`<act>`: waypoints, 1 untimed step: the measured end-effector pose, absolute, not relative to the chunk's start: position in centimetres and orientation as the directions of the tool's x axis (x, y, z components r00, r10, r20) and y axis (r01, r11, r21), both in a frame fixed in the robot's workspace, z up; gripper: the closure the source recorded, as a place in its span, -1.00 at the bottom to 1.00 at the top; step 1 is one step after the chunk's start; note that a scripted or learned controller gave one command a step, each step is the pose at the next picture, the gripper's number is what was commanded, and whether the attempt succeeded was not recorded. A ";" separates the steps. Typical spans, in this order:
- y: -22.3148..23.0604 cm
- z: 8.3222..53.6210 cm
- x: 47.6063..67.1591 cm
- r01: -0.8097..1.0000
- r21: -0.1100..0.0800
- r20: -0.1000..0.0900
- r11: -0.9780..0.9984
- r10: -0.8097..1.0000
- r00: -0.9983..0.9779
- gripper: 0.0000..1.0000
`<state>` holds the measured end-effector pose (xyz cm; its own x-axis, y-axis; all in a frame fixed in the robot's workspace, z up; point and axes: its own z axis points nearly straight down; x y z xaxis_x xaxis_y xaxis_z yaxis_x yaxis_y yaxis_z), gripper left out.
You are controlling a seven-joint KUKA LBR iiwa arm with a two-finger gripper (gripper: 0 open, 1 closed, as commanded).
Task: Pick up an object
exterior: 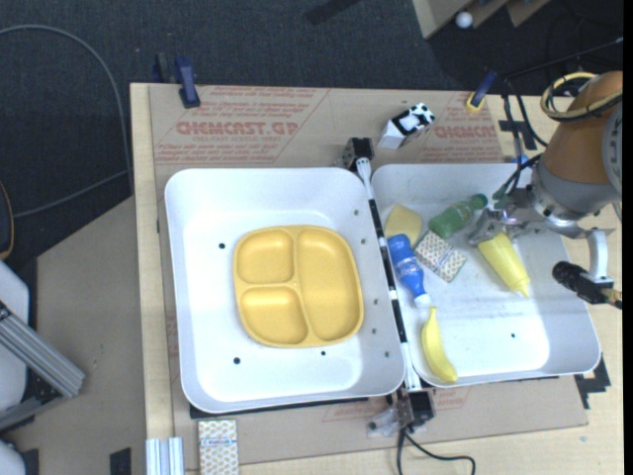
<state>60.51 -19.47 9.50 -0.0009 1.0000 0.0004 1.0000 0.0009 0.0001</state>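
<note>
Camera view, nearest first, with every place taken from the blue bottle point(406, 268), which lies along the inner wall of the right bin point(519, 325).

Just nearer than the blue bottle, a banana point(438, 344) lies against the same wall. It probably came to rest there because the loose things gather at the bin's edge.

On the far side of the dividing walls from the blue bottle, a yellow divided plate point(297, 285) sits alone in the middle of the left bin point(188, 265).

Touching or nearly touching the blue bottle, on the arm's side, is a small patterned packet point(440, 255). Past that, a yellow squeeze bottle point(504, 262) lies slantwise.

Farther from the camera than the blue bottle are a pale yellow lump point(401, 221) and a green object point(457, 216).

The gripper point(497, 228) is low in the right bin, at the far tip of the yellow squeeze bottle and just beside the green object. That suggests one of these two is the thing it means to pick. At this slant I cannot tell whether it is spread or closed, or whether it has anything.

Far beyond the blue bottle, a small black-and-white item point(410, 122) rests on the surface point(277, 127).
</note>
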 end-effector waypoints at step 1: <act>-13.4 8.3 64.9 1.000 -0.019 0.001 0.001 1.000 -0.001 1.00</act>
